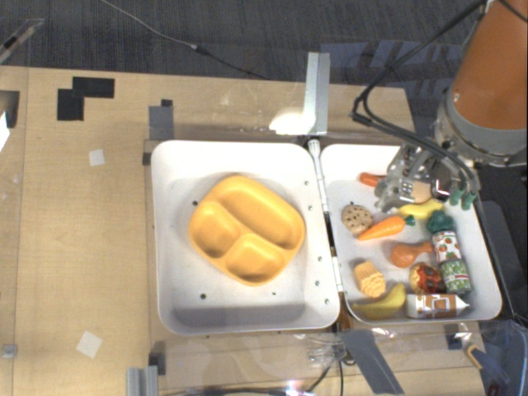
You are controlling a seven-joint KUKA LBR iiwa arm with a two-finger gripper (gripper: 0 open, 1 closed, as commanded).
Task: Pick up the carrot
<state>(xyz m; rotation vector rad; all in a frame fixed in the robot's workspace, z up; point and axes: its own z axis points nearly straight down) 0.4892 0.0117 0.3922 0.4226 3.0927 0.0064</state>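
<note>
Hovering low over the right bin [492, 304], the end effector [406, 186] sits just up and right of the carrot [382, 228], apparently lining up for a descent; whether it is spread or closed cannot be told, and nothing visibly sits in it. That carrot lies on its side among crowded toy food, a cookie [356, 217] beside its tip, so the approach looks tight. An orange divided plate [246, 228] occupies the left bin [169, 304].

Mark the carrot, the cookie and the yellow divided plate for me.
carrot [381, 228]: camera view, middle of its orange body.
cookie [356, 217]: camera view, centre of its speckled face.
yellow divided plate [216, 190]: camera view, upper left rim.
</note>
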